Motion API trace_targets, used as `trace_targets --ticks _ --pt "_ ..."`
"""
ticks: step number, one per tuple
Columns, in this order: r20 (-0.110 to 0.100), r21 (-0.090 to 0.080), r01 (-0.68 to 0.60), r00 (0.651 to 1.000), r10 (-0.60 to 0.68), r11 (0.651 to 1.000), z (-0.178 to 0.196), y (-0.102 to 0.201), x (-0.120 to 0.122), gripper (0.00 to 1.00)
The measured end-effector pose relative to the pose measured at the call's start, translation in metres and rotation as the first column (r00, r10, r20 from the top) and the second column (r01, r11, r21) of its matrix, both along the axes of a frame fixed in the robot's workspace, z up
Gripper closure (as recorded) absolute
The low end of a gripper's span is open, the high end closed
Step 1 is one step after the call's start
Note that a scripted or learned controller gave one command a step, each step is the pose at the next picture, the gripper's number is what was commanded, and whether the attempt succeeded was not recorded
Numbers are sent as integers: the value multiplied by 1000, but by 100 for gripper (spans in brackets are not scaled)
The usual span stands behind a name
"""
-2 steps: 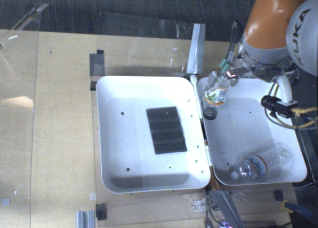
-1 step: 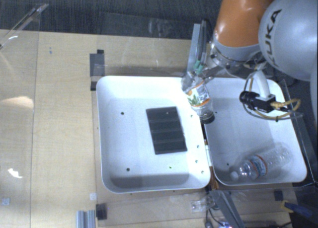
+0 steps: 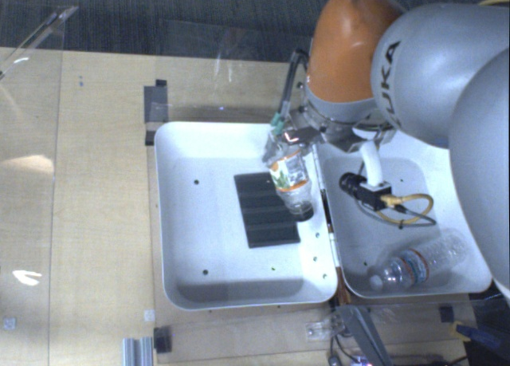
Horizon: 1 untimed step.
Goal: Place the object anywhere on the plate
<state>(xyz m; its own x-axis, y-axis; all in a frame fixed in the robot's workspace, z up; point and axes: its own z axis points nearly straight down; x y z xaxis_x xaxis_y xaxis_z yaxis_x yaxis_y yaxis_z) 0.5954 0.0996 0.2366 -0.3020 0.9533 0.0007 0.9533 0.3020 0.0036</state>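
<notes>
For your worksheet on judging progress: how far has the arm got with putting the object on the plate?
Done: a clear bottle with an orange-green label hangs tilted under the gripper, above the left bin. In hand: its lower end is over the right edge of the dark ridged plate; whether it touches is unclear. Left: set it down and let go. Another bottle lies in the right bin.

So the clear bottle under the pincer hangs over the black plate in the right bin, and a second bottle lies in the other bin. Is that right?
Not quite. The camera view shows the black plate in the left bin, not the right. The clear bottle does sit under the pincer at the plate's right edge, and the second bottle lies in the right bin.
</notes>
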Motion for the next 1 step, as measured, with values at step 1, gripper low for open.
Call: trace_targets --ticks 1 --pt "4 2 0 1000 0 1000 11 0 1 100"
